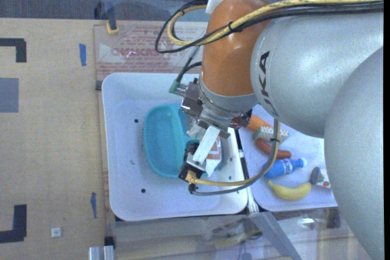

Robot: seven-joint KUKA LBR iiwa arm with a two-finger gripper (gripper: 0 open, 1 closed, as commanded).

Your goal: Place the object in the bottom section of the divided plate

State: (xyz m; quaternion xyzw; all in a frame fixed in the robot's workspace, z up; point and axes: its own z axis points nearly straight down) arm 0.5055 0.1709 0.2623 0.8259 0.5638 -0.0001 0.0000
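We've got the arm's gripper (196,123) at the oval teal plastic divided plate's (159,142) 3 o'clock edge; open or shut, can't tell

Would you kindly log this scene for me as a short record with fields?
left bin: holds a teal plate
arm: reaches in from the right, wrist above the plate's right edge
right bin: banana, blue bottle, orange item, red item
plate sections: cannot tell; the arm hides the plate's right part
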